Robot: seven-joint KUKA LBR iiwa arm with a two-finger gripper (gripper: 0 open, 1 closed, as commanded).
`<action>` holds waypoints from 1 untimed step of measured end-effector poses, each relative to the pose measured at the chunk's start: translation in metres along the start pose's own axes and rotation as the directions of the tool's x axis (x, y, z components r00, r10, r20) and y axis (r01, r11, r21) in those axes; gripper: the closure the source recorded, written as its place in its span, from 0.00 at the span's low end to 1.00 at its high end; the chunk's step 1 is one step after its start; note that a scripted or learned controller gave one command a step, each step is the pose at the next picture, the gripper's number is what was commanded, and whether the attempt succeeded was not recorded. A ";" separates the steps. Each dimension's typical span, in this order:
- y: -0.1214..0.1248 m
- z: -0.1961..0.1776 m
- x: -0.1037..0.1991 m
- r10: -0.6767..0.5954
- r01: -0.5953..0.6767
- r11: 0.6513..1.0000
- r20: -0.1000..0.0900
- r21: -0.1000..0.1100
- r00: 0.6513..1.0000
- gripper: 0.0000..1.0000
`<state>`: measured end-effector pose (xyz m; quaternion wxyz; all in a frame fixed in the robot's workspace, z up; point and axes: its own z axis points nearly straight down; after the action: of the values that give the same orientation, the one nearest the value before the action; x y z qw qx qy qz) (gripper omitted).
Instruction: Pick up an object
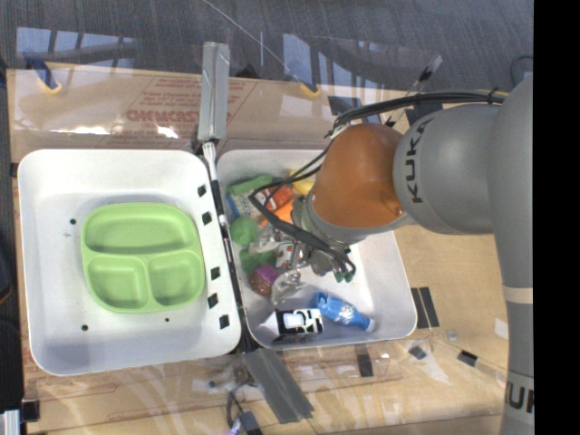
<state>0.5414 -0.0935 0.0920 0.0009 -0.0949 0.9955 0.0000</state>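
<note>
The gripper (288, 263), its state impossible to tell, hangs in the right bin (391, 270) just above a small purple toy (264, 279), probably light and hard, best pinched across its middle.

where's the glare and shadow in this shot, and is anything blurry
Camera view: glare streaks the clear sheet behind the bins; the arm throws a soft shadow across the right bin, dimming the small objects under the gripper; the green tray in the left bin is evenly lit; the picture is slightly soft overall, small items hard to identify.
</note>
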 end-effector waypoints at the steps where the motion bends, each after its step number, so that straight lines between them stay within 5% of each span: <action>1: -0.004 0.000 0.000 0.153 -0.153 0.988 0.001 0.000 0.988 0.00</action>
<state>0.5419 -0.0978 0.0922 0.0014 -0.0183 0.9998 0.0001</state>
